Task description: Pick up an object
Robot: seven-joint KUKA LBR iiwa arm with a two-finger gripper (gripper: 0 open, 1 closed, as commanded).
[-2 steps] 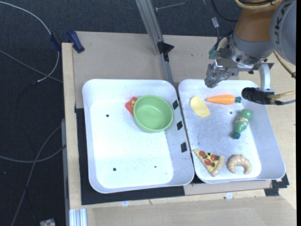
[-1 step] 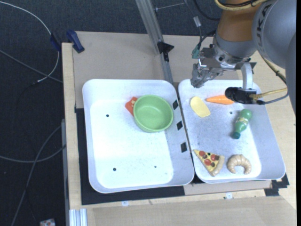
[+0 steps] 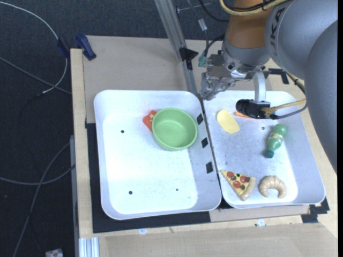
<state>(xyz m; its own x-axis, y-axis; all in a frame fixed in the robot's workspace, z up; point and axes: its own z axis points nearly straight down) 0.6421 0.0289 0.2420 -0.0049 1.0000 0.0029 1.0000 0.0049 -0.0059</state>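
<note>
My gripper (image 3: 210, 90) hangs over the back rim between the two bins, just behind the right bin's far left corner. I see nothing held in it. Closest to it is a flat yellow piece (image 3: 228, 122) in the right bin (image 3: 300, 191). That bin also holds a green bottle (image 3: 274, 140) lying at the right, a pizza slice (image 3: 237, 183) and a croissant (image 3: 272, 186) near the front. A green bowl (image 3: 173, 128) stands upright in the left bin (image 3: 139, 191), with a red thing (image 3: 148, 120) partly hidden behind it.
A small orange thing (image 3: 239, 113) peeks out at the back of the right bin, mostly hidden. A metal post (image 3: 174, 31) rises behind the bins, close to the gripper's left. The arm's grey body looms over the right bin's far right corner.
</note>
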